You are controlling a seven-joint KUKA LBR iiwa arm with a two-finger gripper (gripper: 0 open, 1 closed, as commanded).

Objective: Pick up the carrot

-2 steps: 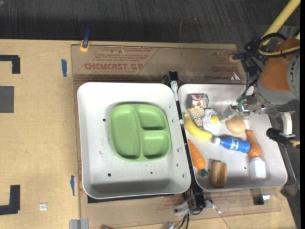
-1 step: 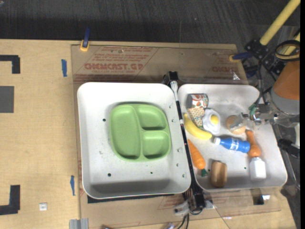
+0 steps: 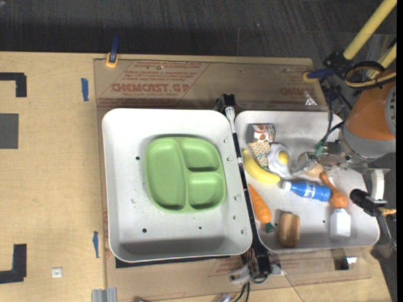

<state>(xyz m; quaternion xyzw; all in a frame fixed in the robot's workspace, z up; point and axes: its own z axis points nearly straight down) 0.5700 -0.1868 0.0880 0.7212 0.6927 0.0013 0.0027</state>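
**Carrot against the right bin's left wall**

We see the carrot [image 3: 259,206] lying along the left wall of the right bin [image 3: 302,119], below the banana [image 3: 260,172]. The gripper [image 3: 308,163] hangs mid-bin, above the blue bottle [image 3: 308,190]; we cannot tell how far it is open. The left bin [image 3: 119,168] carries a green divided plate [image 3: 185,172]. Red print on the cardboard [image 3: 151,80] behind reads roughly "CHEMCAST", the rest too blurred to read.
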